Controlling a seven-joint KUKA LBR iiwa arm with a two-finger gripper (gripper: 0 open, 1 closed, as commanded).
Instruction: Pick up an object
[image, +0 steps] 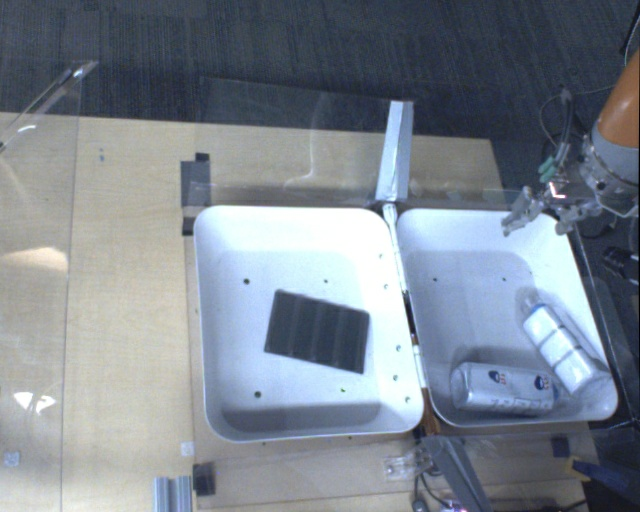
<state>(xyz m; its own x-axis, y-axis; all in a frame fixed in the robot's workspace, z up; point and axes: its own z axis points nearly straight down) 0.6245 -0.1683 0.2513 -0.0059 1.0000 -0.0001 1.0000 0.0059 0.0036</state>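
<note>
Objects: silver can (502, 388), white bottle (556, 346), dark pad (317, 330), all lying in bins.
Claw (545, 208): above right bin's far edge, state unclear.
Progress: nothing lifted yet.

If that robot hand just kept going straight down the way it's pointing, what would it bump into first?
The hand hangs over the back right corner of the right bin. Straight down, it would probably meet bare bin floor or the rim there. The white bottle and silver can lie nearer the front, though depth is uncertain.
</note>
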